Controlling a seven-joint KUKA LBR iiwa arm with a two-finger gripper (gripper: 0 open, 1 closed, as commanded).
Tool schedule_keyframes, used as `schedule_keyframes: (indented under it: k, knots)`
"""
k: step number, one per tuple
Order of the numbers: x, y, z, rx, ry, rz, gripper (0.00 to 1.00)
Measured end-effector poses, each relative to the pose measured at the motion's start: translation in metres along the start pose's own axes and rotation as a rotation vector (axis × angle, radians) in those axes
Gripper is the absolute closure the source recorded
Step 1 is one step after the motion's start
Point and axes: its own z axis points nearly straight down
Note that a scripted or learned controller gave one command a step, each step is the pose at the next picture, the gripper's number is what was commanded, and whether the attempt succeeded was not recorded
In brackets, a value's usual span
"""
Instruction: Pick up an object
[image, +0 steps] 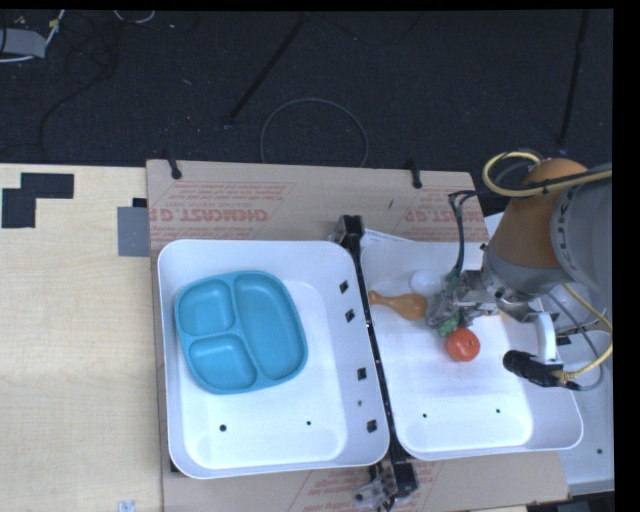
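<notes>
In the right bin (470, 420) lie a red tomato-like ball (462, 345) with a green stem, a tan drumstick-shaped toy (400, 303) and a small white object (426, 282) near the back. My gripper (450, 305) hangs low over the bin's middle, just above and left of the red ball, with its tip right by the ball's green stem and the drumstick's thick end. The fingers are too small and cluttered to read. Nothing is visibly lifted.
The left bin (320, 420) holds a blue divided plate (240, 330). A black divider (365, 350) runs between the bins. The arm's orange band (530, 215) and grey body reach in from the right over the right bin's far corner, with cables around it.
</notes>
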Motion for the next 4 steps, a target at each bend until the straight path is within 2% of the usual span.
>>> schedule_keyframes:
  k: [1,2,3,4]
  knots:
    - [0.007,0.0,-0.046,-0.006,-0.001,-0.005,1.0]
    - [0.003,0.007,-0.108,-0.01,-0.003,-0.005,1.0]
    - [0.008,-0.002,-0.159,-0.007,-0.002,-0.006,1.0]
    - [0.059,0.015,-0.148,-0.003,0.0,-0.008,1.0]
